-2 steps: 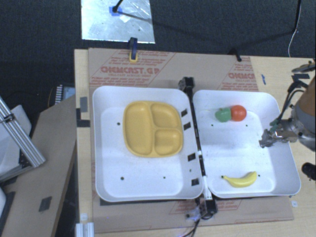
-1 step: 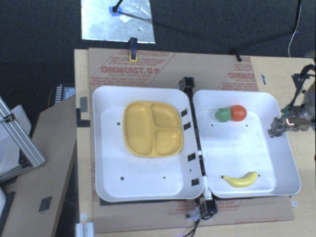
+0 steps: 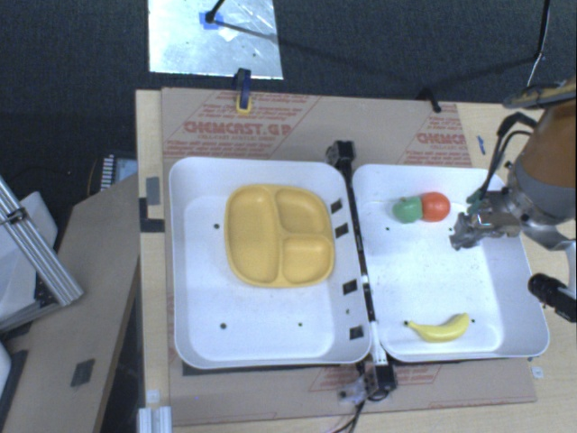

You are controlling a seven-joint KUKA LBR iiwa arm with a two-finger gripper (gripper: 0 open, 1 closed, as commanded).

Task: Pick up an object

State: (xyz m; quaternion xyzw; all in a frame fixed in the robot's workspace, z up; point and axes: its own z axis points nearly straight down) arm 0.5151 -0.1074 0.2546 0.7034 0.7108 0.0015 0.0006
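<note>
No pick looks made yet; the gripper (image 3: 466, 230) hovers over the right bin (image 3: 514, 282), its finger state unreadable; the orange-and-green toy (image 3: 421, 207) lies just beside it; the banana (image 3: 440, 327) lies near the front.

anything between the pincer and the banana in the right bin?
No. In the camera view, only bare white bin floor separates the pincer from the banana. The tomato sits off to the pincer's other side.
</note>
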